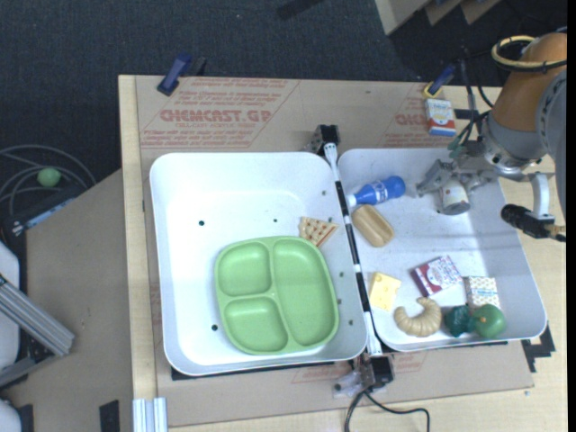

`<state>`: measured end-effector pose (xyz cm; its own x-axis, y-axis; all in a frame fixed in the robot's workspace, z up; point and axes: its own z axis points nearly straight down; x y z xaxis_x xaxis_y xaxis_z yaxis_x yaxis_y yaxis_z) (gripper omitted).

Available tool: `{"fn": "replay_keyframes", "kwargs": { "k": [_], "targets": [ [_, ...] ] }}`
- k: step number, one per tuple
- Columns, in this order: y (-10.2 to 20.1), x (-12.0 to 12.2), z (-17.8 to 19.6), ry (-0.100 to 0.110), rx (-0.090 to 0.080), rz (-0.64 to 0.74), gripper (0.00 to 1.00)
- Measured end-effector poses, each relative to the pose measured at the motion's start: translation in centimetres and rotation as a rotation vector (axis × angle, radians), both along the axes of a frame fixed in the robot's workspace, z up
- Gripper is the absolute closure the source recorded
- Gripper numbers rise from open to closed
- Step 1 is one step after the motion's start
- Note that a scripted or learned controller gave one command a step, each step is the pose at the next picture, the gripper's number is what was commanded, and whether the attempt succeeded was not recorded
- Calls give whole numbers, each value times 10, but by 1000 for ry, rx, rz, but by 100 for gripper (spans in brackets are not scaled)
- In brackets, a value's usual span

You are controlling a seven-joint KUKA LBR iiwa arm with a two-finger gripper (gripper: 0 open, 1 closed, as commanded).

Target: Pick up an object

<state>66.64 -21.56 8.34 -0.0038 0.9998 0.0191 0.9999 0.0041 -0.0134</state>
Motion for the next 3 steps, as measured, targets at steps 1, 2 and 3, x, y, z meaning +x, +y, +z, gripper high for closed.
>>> {"fn": "replay_keyframes", "kwargs": {
  "k": [1,2,3],
  "targets": [
    [-5,1,12,-14,-17,1,100],
    [43,-9,22,-13,-17,-2,100],
    [155,-56,102,-14,-17,-1,100]
  ]
}}
